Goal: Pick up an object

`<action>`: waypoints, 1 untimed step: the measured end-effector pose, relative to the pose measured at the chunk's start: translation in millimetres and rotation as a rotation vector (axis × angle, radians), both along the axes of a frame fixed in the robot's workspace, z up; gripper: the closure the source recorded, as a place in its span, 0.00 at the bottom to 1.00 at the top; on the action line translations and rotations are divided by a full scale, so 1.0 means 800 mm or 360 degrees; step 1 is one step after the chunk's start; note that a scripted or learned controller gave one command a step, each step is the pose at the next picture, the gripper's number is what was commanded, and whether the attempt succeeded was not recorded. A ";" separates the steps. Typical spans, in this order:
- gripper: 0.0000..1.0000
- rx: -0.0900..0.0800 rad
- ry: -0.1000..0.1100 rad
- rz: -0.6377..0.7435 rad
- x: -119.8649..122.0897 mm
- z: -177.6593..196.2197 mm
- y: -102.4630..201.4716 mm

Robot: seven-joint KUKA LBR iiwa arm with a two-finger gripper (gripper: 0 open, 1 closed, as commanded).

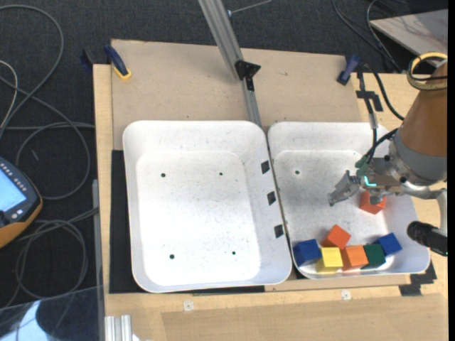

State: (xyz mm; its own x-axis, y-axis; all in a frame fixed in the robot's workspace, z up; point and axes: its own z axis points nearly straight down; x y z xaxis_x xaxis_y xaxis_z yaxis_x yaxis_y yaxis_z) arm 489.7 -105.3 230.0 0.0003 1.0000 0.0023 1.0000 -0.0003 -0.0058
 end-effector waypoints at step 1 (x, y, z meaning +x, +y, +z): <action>0.00 -0.0002 -0.0009 0.0001 0.001 0.002 0.000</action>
